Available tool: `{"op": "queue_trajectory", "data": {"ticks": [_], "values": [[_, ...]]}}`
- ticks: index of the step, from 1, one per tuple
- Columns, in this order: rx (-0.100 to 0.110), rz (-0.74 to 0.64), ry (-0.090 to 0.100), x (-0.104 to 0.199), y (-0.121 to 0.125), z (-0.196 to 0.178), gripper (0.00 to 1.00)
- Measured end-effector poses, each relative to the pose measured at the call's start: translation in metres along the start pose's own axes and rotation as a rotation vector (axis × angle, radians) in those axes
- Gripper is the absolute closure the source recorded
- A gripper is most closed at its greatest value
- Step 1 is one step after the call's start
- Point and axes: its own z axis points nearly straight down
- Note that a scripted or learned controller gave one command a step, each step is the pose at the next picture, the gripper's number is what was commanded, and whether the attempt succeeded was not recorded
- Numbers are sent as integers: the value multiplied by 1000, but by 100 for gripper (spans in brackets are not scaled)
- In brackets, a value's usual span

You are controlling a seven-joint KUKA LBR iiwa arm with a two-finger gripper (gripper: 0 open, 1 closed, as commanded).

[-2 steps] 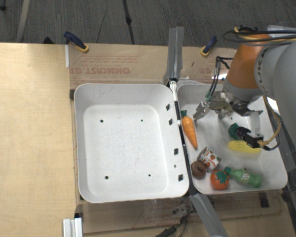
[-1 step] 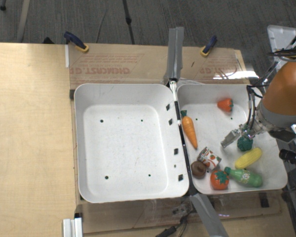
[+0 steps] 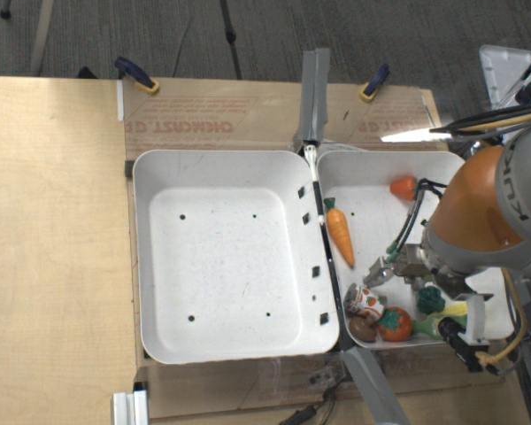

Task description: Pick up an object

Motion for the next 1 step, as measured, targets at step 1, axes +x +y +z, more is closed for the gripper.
{"op": "queue_trajectory", "data": {"ticks": [1], "values": [[-1,-19,-1,10,58,0,0]]}}
